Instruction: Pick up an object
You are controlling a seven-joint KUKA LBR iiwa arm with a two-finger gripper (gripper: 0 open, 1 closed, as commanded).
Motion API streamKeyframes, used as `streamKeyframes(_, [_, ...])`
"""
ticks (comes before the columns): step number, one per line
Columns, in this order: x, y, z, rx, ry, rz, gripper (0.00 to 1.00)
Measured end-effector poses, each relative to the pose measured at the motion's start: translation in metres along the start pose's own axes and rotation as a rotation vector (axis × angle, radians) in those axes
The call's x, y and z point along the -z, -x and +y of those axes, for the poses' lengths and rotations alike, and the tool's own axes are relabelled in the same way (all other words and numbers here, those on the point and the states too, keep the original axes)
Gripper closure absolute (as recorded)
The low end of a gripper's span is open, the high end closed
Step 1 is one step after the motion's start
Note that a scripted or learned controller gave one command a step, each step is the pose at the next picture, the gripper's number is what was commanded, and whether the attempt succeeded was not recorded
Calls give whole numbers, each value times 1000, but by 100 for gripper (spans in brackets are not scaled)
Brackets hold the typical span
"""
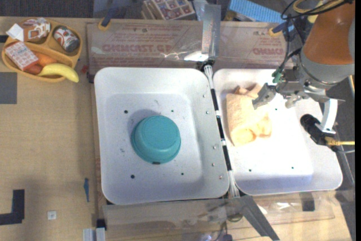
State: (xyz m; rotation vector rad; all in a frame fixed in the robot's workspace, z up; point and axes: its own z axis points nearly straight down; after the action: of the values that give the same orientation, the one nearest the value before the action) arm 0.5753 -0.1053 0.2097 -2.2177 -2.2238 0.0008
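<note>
An upturned teal bowl (157,139) sits in the middle of the left bin (113,87). In the right bin (293,172), a tan and yellow soft block (245,115) lies against the left wall, with a small tan piece (243,89) just behind it. My gripper (276,99) hangs over the back of the right bin, just right of the soft block's upper corner. Its two grey fingers (262,99) are spread open, with nothing between them.
A black piece with a yellow cable (312,125) hangs over the right bin's right side, below the arm. A yellow tray of toy food (11,56) with a banana (60,70) sits on the bench at far left. Cardboard (146,42) backs both bins.
</note>
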Motion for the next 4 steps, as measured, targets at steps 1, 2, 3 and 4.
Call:
streamKeyframes(1, [10,1,1,-1,3,-1,100])
streamKeyframes(2, [49,-29,58,143,4,-2,100])
streamKeyframes(3, [49,-29,58,143,4,-2,0])
streamKeyframes(4, [-31,3,12,313,2,-1,0])
